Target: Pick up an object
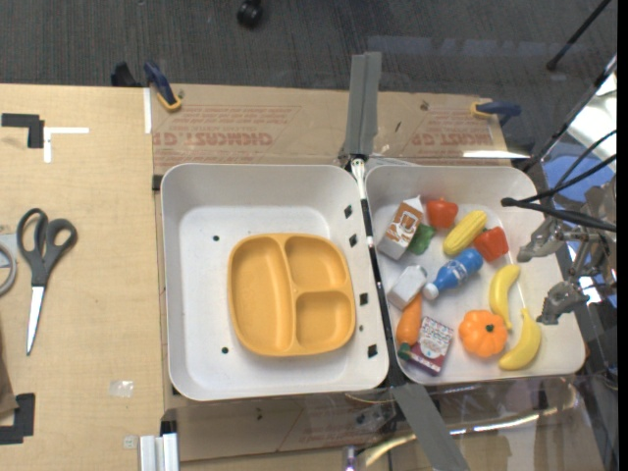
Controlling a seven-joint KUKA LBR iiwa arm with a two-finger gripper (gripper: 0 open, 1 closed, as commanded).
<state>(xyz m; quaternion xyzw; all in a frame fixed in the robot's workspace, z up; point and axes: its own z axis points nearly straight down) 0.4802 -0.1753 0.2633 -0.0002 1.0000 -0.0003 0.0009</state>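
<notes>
1. Here, the gripper hangs over the right edge of the right bin, its two fingers spread wide with nothing between them.
2. Candidates for the pick lie crowded in that bin: two bananas nearest the gripper, an orange pumpkin, a blue bottle, a corn cob, a milk carton, a carrot and a small printed box.
3. The likely trouble is crowding. The lower banana touches the pumpkin, so a finger coming down there could land on top of one of them, or shove both aside, rather than slip around one.
4. The bin wall is the second risk (the gripper sits just beside it): a descent this close to the rim could catch a finger on the edge.
5. Smooth, curved toys may also squirt out of a closing grip.
6. The left bin holds a yellow divided plate, well apart from the gripper.
7. Both bins rest on a cardboard-covered bench; scissors lie at its left, and blue clamps pin the cardboard at the back.
8. Beyond the bench, dark carpet and a chair caster are visible.
</notes>
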